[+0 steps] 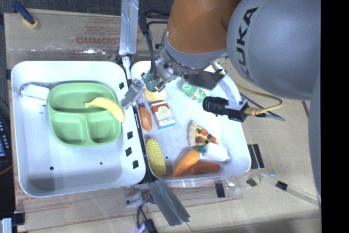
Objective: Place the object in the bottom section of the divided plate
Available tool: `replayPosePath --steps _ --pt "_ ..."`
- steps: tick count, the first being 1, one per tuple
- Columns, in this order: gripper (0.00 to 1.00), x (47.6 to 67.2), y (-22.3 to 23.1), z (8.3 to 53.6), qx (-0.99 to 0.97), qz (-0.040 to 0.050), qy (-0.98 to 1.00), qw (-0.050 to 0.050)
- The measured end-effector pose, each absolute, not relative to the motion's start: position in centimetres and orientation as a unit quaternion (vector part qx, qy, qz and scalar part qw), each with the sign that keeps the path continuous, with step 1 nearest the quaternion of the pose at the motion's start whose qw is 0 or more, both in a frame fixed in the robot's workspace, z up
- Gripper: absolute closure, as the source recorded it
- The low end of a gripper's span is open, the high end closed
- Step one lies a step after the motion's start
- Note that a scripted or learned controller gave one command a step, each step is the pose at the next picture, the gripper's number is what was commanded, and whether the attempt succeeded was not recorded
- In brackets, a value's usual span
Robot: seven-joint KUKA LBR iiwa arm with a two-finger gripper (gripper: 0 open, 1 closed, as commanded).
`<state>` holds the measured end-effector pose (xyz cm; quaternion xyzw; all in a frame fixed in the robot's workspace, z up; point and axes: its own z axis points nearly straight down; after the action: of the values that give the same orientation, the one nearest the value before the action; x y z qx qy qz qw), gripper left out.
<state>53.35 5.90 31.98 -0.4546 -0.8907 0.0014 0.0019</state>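
Two white bins (32,172) sit side by side, and the green plate (65,131) with the banana (106,107) lies left of the claw (151,83), whose grip I cannot tell.

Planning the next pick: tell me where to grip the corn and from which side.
Take the corn across its middle, coming straight down from above. It lies flat, long axis running along the bin's left wall, so set the jaws across its narrow width. The carrot crowds its lower right end.
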Motion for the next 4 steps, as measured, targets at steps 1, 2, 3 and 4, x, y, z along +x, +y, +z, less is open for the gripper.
replayPosePath --steps 1,2,3,4 --pt "1.00 53.4 6.0 33.0 -0.452 0.0021 -0.892 0.002" --pt "1.00 55.4 12.8 30.7 -0.605 0.0009 -0.796 0.000" --pt "0.00 55.5 12.8 30.7 -0.605 0.0011 -0.796 0.000" --pt "0.00 55.5 12.8 30.7 -0.605 0.0011 -0.796 0.000"
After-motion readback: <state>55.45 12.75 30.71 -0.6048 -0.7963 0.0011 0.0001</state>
